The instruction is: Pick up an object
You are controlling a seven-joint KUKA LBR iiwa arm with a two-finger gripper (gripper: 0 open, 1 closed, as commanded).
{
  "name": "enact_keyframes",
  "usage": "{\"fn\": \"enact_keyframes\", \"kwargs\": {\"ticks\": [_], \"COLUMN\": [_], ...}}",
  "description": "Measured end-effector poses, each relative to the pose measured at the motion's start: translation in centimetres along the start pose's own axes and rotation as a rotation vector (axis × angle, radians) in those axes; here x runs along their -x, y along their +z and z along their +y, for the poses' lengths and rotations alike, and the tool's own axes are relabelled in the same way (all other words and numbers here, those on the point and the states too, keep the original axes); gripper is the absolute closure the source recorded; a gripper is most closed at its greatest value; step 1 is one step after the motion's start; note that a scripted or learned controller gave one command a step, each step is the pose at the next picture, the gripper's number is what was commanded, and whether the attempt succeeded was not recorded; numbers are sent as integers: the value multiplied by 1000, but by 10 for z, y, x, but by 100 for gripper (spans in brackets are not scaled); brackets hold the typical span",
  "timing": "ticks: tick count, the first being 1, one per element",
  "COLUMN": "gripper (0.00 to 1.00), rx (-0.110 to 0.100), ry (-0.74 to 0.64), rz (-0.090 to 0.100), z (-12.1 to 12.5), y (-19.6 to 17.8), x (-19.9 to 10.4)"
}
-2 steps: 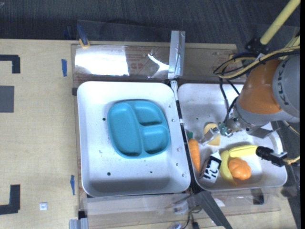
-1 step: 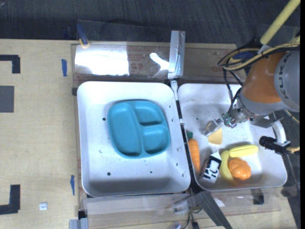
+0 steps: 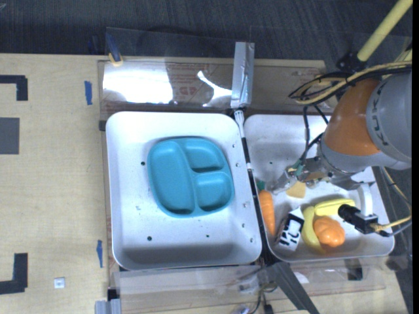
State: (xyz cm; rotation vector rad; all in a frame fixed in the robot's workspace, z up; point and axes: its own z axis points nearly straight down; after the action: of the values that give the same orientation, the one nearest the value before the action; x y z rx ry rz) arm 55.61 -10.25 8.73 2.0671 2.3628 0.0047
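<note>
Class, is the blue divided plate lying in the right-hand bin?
No, the blue divided plate lies in the left white bin.

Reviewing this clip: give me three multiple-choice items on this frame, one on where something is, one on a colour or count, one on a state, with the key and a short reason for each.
1. Where does the blue divided tray lie?
A. In the left bin
B. In the right bin
C. On the bench outside the bins

2. What colour is the carrot by the right bin's left wall?
A. Green
B. Orange
C. White

3. How does the blue divided tray sit?
A. Standing on edge against a wall
B. Lying flat, compartments facing up
C. Flipped over, underside up

Key:
1. A, since it rests in the middle of the left bin, away from the walls.
2. B, since it is an orange stick along the edge of the right bin.
3. B, since its compartments and their dividing ridges face the camera.
</note>
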Motion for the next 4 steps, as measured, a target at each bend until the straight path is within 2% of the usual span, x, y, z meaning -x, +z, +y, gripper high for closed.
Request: {"fn": "enact_keyframes", "kwargs": {"ticks": [1,2,3,4], "gripper": [0,0,0,100], "rx": [2,0,-2,4], "ry": [46,284,327,325], "rz": [-2,-2,-1,-2], "z": [30,42,30,32], "y": [1,1,1,-11], "x": [30,29,-1,-1]}}
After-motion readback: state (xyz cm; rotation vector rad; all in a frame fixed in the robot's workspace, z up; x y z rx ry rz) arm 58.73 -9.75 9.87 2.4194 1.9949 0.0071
